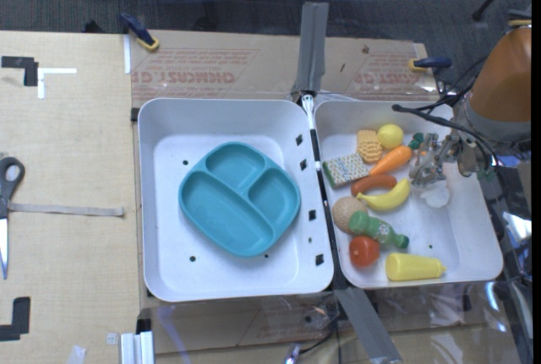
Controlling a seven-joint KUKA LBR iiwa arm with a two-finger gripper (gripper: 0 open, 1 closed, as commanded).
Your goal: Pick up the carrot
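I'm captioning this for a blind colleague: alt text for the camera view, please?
The grey arm's end effector hovers beside the orange toy carrot among plastic play food in the right white bin. The left white bin holds a blue divided plate.

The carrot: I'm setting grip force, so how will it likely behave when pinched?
The carrot looks like smooth moulded toy plastic, so probably stiff, light and slippery. Its tapered round shape may roll or squirt out, nudging the banana it rests against.
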